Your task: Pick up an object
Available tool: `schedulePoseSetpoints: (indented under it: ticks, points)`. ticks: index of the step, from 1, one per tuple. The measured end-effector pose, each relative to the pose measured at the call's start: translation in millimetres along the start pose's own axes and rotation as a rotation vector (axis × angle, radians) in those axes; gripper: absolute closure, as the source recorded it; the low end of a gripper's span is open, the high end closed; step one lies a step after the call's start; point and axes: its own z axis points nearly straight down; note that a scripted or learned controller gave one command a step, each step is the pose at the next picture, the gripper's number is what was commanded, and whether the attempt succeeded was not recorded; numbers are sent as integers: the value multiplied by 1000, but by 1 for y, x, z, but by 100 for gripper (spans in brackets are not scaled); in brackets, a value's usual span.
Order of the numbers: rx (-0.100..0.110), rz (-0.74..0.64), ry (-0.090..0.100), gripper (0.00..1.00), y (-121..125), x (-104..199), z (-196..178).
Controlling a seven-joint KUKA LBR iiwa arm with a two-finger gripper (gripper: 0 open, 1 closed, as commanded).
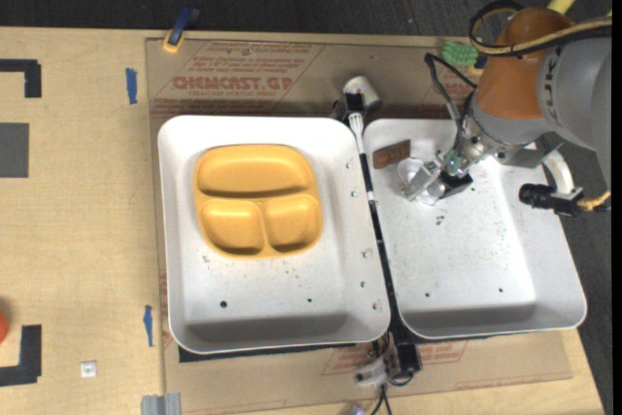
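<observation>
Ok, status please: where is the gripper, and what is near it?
Gripper low in right bin, upper left part. Small brown block beside it, not gripped. Yellow divided tray in left bin.

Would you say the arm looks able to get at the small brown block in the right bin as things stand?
Probably yes. The brown block lies uncovered near the back left corner of the right bin, close beside the gripper. The bin wall close behind it may crowd the jaws.

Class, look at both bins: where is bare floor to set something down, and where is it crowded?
Free: right bin floor below the gripper; left bin strip below the yellow tray. Crowded: right bin's top-left, around the gripper and brown block.
</observation>
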Motion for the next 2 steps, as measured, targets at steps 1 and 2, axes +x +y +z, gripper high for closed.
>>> schedulePoseSetpoints:
  ticks: [1,2]
  points:
    - [1,-59,1,0,15,13,7]
    - [2,123,3,0,-3,26,7]
